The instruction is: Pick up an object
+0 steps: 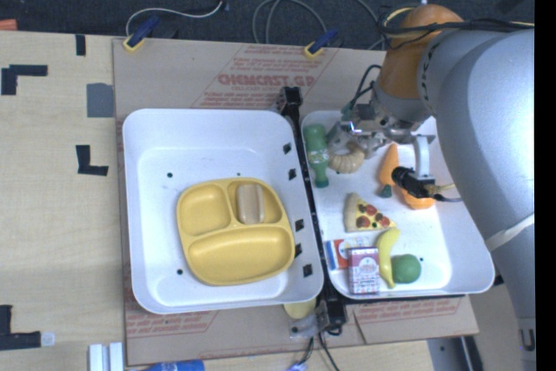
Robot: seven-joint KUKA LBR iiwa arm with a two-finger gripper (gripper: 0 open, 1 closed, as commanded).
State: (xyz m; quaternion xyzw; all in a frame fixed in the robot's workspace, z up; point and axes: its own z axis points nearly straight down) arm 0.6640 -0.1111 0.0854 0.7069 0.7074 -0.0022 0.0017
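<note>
Two white bins on a cardboard sheet (252, 74), touching along their inner edges. Arm (486, 100) comes in from the right, and the gripper (358, 135) sits over the far end of the right bin (439, 235).

Claw state: cannot tell. The wrist body blocks the business end from this angle. Nothing is visibly clamped in it.

Right bin contents:
- tan pastry-shaped toy (349, 159), just below the gripper in view and the closest item to it (contact or not: can't tell)
- green bottle (314, 154), lying along the bin's left wall, just beside the pastry toy
- orange carrot-shaped piece (387, 166), right of the pastry toy, tilted
- pizza slice toy (365, 213), mid-bin, flat
- banana (387, 252), near end, running roughly lengthwise
- green round fruit (406, 268), touching the banana's right side
- red-and-white carton (365, 269), just left of the banana, by the near wall

Left bin (156, 135):
- yellow divided plate (234, 252), three compartments, roughly centred
- tan oblong piece (250, 202) in the plate's far-right compartment

All listed items rest in their bins and none is lifted. The gripper is well apart from the near-end cluster (banana, fruit, carton) and from everything in the left bin.
</note>
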